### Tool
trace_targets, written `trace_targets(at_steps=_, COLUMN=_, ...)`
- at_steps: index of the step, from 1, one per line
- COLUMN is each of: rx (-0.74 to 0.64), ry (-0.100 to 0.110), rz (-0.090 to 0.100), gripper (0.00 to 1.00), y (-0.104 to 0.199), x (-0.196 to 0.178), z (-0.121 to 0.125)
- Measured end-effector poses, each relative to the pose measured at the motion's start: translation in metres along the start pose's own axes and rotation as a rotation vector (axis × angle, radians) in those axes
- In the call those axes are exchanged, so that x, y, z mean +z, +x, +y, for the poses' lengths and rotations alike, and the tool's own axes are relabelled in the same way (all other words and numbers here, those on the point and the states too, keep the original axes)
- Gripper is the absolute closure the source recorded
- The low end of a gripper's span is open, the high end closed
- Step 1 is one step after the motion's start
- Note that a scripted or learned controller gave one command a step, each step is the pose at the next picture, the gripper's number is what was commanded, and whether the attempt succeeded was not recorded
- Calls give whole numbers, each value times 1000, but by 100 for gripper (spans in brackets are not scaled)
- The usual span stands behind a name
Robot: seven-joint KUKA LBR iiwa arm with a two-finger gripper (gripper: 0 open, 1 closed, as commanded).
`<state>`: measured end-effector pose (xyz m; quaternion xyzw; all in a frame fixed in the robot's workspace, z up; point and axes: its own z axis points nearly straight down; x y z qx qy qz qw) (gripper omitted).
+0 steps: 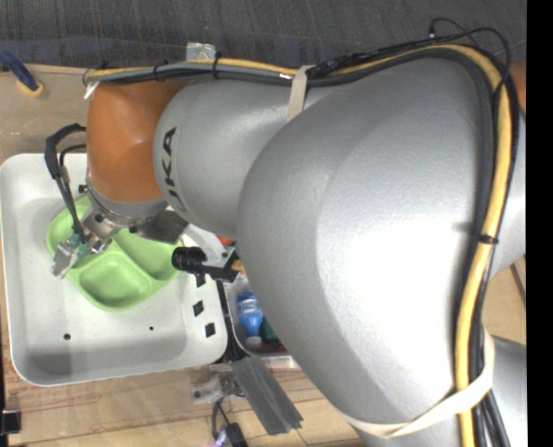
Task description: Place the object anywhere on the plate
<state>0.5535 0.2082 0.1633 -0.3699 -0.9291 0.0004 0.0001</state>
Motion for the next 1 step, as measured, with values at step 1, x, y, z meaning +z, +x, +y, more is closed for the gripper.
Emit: trace_targets(at_steps=1, rx=387, ry=1, rz=1, gripper=0, y=17, x=-61, z=-18)
